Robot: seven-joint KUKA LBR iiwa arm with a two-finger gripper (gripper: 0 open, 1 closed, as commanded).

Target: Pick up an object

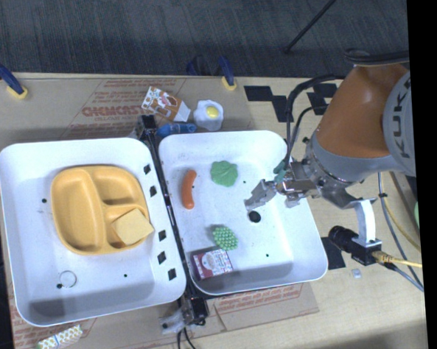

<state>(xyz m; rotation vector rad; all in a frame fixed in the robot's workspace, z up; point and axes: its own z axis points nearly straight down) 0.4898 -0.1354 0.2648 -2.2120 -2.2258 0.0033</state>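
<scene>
Gripper hangs low over the right bin, near its right wall; whether it is clenched or released, I cannot tell, and nothing shows in its grasp. Apart from it in that bin lie an orange sausage, a green leaf, a green pea cluster and a small carton.

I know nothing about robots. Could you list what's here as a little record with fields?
arm: reaches in from the right
gripper: over the right bin, nothing seen between its fingers
right bin: hot dog, lettuce, green cluster, small carton
left bin: yellow tray with a yellow block
</scene>
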